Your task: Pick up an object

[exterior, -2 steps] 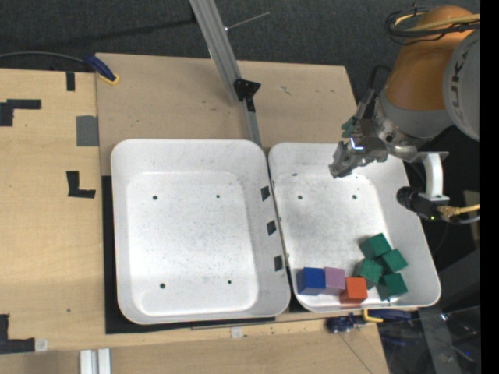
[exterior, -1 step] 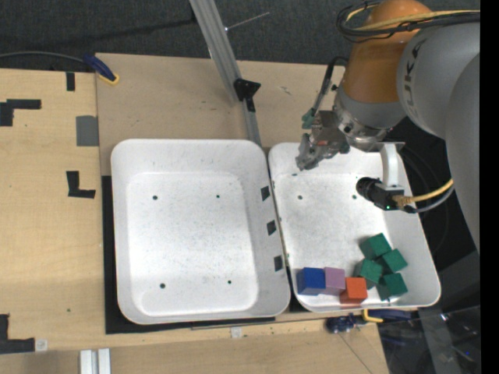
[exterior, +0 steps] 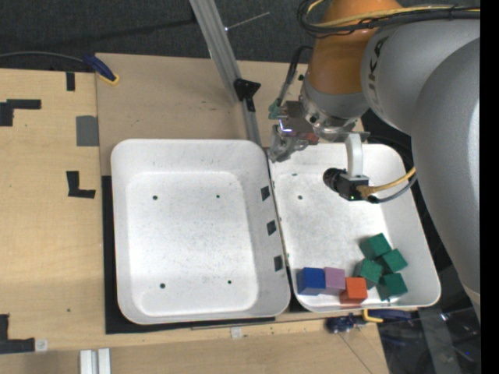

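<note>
Fingers (exterior: 282, 148) above right bin (exterior: 312, 209) far edge, blocks (exterior: 355, 275) near corner

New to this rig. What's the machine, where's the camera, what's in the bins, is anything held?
It is one grey robot arm with an orange band, reaching in from the right. The single camera sits above the bench and looks down at a slant. Two shallow white bins lie side by side. The right bin has small blocks in its near corner: blue, lilac, orange and several green. The end effector hangs over that bin's far left corner, beside the left bin. I see nothing held.
</note>
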### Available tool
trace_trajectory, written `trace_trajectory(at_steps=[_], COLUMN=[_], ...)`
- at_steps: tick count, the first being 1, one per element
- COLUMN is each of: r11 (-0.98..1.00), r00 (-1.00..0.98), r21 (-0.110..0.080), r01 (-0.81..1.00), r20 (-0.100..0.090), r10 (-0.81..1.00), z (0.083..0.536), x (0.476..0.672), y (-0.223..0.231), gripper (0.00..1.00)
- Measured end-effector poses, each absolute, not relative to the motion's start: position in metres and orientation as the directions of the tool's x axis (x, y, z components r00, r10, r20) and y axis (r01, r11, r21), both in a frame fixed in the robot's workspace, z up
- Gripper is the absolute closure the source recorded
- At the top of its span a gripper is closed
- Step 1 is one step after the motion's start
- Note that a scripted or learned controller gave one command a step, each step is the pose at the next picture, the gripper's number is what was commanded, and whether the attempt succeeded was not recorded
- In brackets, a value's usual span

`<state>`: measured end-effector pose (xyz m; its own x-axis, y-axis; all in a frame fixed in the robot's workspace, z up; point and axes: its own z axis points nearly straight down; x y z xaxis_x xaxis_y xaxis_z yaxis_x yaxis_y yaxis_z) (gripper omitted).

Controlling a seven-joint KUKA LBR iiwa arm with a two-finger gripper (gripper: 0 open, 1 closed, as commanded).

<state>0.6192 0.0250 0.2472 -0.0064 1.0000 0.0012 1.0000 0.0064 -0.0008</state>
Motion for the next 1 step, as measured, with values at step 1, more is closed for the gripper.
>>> trace_trajectory(at_steps=[1], r11=[0.006], r00=[-0.006], r21=[-0.001], r01=[1.000], r20=[0.000], r10=[1.000], z=[0.2394], x=[0.6360], y=[0.0743], gripper=[1.00])
